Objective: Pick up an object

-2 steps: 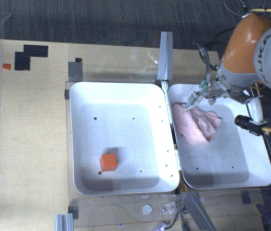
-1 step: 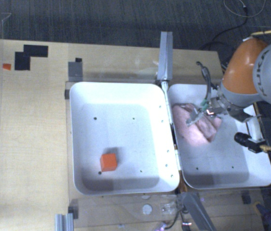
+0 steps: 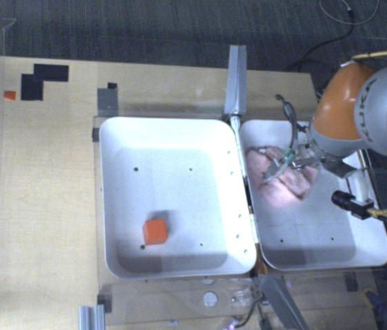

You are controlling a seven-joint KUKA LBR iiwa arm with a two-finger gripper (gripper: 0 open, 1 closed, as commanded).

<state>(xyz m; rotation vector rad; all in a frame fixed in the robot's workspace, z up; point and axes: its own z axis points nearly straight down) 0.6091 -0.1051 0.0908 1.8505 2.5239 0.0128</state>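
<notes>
A pale pink soft object [image 3: 280, 177], like crumpled cloth, lies in the upper left part of the right bin [image 3: 317, 243]. My gripper [image 3: 284, 165] reaches in from the right and sits low over the top of that pink object, touching or nearly touching it. An orange cube [image 3: 155, 232] rests in the left bin [image 3: 172, 150], toward its front left. The arm's orange band [image 3: 337, 108] and grey wrist hang over the right bin's far right corner.
A grey metal divider post [image 3: 236, 81] stands at the back between the two bins. Black and orange markers [image 3: 38, 81] lie on the wooden bench at the far left. A black cable fitting [image 3: 351, 205] juts over the right bin's right side.
</notes>
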